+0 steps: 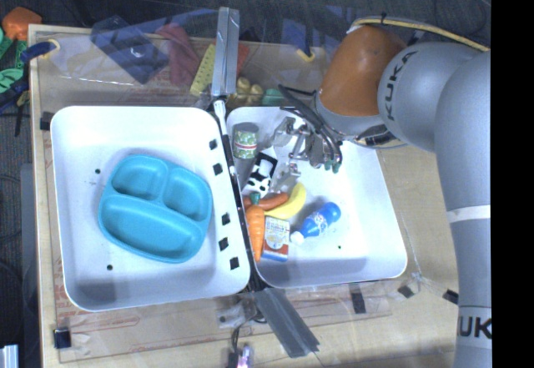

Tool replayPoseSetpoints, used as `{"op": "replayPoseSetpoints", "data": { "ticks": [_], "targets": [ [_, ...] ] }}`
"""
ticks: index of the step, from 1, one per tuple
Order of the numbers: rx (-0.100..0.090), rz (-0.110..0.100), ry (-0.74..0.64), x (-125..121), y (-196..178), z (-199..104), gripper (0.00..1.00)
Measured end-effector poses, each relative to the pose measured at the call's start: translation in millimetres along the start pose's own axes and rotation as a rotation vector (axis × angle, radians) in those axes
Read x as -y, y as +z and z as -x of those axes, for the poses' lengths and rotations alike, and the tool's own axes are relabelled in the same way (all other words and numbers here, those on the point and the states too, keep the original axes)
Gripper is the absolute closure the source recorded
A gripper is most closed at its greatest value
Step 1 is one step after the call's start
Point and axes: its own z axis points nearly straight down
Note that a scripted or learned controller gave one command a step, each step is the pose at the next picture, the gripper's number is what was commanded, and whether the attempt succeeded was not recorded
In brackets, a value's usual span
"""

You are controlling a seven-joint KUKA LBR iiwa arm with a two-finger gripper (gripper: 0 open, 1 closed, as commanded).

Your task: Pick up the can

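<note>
The can (245,143) stands upright in the far left corner of the right bin (375,191), so its long axis points up toward the camera and its round top shows as a pale, dull disc. It is a short cylinder with a greenish label around its side. It stands just to the left of the hand (288,164), close to the divider between the two bins, and nothing grips it.

The hand is a metal assembly with cables, low over the middle of the right bin. How far its fingers are spread I cannot tell, because the metal parts and the things below blend together. Above the hand is the smooth orange band of the arm (434,99), and then the wide grey link, matte and rounded.

Directly under and in front of the hand lies a small black-and-white patterned thing (262,175), and beside it a yellow banana (289,200), curved and smooth. To the near right of the hand lies a blue and white bottle (316,223) on its side. To the near left is an orange carrot (254,229) and a small carton (276,239) with an orange print.

Far to the left of the hand, the left bin (75,216) holds a glossy blue plastic tray (155,207) with three compartments and rounded corners. Both bins are shallow, white and smooth, on the table (392,308) of pale wood.
</note>
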Motion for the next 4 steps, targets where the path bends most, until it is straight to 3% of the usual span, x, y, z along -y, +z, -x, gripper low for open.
{"op": "replayPoseSetpoints", "data": {
  "ticks": [1,2,4],
  "targets": [
    [0.002,0.0,-0.111,2.3,0.0,1.8,0.0],
    [0.0,0.001,-0.079,1.3,-0.1,20.6,0.0],
    [0.002,0.001,-0.152,6.4,-0.3,21.9,0.0]
  ]
}}
